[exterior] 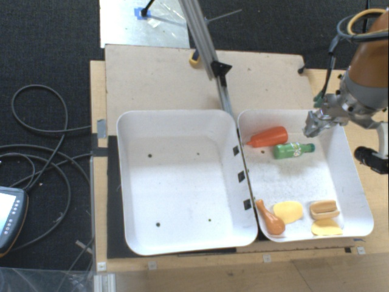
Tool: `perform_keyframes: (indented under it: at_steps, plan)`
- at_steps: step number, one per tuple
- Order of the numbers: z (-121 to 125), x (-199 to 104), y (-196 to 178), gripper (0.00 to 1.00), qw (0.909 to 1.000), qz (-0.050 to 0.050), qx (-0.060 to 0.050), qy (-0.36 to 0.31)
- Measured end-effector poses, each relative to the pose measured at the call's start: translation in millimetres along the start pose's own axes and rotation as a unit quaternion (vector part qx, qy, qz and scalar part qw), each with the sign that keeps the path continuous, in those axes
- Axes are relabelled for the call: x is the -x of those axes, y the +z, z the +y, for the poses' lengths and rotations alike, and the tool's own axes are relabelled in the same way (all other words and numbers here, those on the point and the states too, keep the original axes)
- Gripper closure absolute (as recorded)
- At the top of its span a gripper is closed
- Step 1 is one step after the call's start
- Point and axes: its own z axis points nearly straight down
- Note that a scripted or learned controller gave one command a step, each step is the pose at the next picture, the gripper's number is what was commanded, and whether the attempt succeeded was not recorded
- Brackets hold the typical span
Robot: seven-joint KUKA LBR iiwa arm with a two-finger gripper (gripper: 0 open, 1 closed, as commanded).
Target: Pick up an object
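Along the right bin's (358, 199) near edge lie a drumstick (270, 218), a yellow slice (288, 211), a hotdog (324, 208) and a yellow piece (327, 227). Farther back, a green bottle (293, 150) lies just beside an orange bottle (267, 137). Over the far right corner hovers the end effector (314, 126); whether it is wide or narrow cannot be told, with nothing seen in it.

The wooden bench (158, 81) bears two white bins (176, 181) side by side.

Green bottle (293, 150) lies on its side beside orange bottle (267, 137).
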Motion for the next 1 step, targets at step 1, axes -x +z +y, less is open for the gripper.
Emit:
perform_keyframes:
  at_steps: [1]
  plan:
    - [-20.7, -49.2, -6.7, 1.00, 1.0000, 0.002, -0.002, -0.002]
